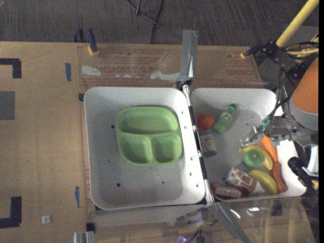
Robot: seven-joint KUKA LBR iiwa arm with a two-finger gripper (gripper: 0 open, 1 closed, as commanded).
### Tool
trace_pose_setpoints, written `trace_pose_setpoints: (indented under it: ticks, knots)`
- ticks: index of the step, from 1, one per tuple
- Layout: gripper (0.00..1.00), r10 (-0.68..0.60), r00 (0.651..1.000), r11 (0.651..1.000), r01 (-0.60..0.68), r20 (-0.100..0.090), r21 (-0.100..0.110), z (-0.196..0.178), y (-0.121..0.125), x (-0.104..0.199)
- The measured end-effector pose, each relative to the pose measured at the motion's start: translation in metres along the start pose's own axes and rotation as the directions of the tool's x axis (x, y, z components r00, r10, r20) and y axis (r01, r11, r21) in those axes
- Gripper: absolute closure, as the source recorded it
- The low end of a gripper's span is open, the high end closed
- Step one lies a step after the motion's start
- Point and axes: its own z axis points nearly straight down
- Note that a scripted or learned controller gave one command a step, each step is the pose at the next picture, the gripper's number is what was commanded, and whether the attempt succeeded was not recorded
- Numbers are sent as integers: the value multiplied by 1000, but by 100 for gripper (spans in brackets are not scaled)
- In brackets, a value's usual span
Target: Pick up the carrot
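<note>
Cardboard-topped bench [40, 135], dark carpet [76, 9] behind; gripper [264, 132] above carrot [275, 162], grip state unclear.

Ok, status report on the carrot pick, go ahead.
Gripper low over right bin, beside carrot's top. Carrot lying by right wall, not held. Bananas and green piece crowd its left.

Faint reddish print runs across the brown cardboard sheet [126, 65] behind the bins. It is too blurred to read. No other lettering is legible.
</note>
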Motion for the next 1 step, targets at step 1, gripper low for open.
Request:
trace_pose_setpoints:
  ticks: [1]
  knots:
    - [0,139,990,990,-139,2,-4,37,12,-80]
